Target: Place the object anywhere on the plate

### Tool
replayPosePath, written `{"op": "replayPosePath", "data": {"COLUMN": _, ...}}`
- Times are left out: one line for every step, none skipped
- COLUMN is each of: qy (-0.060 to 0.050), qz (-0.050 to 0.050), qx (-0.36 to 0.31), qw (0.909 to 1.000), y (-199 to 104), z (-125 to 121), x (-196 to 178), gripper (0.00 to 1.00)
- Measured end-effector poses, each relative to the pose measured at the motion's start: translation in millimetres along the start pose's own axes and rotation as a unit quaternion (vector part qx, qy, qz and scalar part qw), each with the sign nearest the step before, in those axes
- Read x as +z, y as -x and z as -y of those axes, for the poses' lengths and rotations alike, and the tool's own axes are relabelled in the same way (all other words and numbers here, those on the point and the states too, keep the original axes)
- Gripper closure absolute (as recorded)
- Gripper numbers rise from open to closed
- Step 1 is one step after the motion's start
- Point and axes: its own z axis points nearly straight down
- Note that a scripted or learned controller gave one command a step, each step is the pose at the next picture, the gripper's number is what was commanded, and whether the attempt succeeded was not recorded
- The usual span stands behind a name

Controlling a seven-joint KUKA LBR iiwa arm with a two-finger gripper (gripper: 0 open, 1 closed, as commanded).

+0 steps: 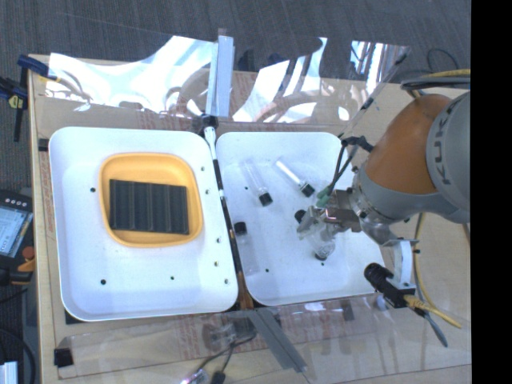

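Observation:
A yellow plate (pixel 149 166) lies in the left bin (pixel 72 246), and a dark ridged rectangular block (pixel 152 206) covers its middle. In the right bin (pixel 272 282) lie two clear tubes with black caps, one (pixel 256 181) near the centre and one (pixel 291 174) to its right. A small black piece (pixel 239 229) sits by the bin's left wall. My gripper (pixel 320 238) reaches down into the right bin's right half. A small black piece (pixel 301 215) lies just left of it, and something clear (pixel 323 252) shows beneath it. How it meets that clear thing is hidden.
A raised divider (pixel 224 214) separates the two bins. Crumpled clear plastic sheeting (pixel 264 86) lies behind both bins. The arm's grey and orange body (pixel 408 166) hangs over the right bin's right edge.

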Motion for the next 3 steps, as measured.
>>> {"op": "replayPosePath", "data": {"qy": -0.001, "qz": -0.001, "qx": -0.007, "qw": 1.0, "y": -39.4, "z": -42.0, "x": 1.4, "gripper": 1.0}}
{"op": "replayPosePath", "data": {"qy": 0.0, "qz": 0.0, "qx": -0.084, "qw": 0.9964, "y": -70.1, "z": -89.2, "x": -2.3, "gripper": 1.0}}
{"op": "replayPosePath", "data": {"qy": 0.0, "qz": 0.0, "qx": -0.169, "qw": 0.9856, "y": -145.5, "z": -105.8, "x": 13.0, "gripper": 1.0}}
